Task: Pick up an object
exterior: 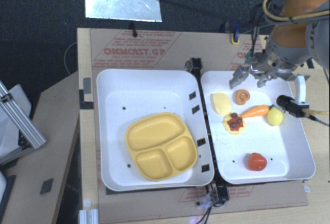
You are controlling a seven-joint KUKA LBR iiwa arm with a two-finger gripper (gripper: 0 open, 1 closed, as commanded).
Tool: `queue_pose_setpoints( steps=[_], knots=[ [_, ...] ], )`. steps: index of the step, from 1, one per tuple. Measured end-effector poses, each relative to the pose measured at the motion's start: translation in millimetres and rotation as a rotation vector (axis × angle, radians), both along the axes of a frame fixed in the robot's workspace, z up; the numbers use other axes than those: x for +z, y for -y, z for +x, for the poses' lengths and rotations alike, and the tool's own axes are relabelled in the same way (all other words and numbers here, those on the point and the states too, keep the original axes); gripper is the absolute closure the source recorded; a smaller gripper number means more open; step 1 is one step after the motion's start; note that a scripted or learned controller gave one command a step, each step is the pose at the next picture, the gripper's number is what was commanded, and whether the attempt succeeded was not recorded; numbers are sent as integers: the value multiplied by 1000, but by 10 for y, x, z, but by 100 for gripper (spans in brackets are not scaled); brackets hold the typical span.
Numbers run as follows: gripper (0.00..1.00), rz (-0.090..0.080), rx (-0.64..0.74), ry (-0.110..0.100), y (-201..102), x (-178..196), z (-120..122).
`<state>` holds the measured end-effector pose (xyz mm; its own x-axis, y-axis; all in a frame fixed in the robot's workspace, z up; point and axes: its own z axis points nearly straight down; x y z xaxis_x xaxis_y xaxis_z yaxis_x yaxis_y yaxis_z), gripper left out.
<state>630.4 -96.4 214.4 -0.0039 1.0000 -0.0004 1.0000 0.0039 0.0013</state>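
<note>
The gripper (251, 77) hangs over the upper edge of the right bin (294, 158), fingers spread wide with nothing between them. Just below it lies a small orange ring (242, 96); a carrot (255, 111) rests lower right of that.

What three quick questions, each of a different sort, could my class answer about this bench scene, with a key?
1. True or false: the yellow divided tray lies in the right bin.
2. Which item lies nearest the front rim of the right bin: A) carrot B) tomato C) lemon?
3. Fill in: the gripper hangs over the right bin's ___ edge.

Key: 1 false, it lies in the left bin; 2 B; 3 far.
</note>
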Motion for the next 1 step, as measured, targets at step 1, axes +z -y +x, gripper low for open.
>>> queue_pose_setpoints(
  steps=[1],
  knots=[
    [0,0,-1,-3,-24,-416,1]
  ],
)
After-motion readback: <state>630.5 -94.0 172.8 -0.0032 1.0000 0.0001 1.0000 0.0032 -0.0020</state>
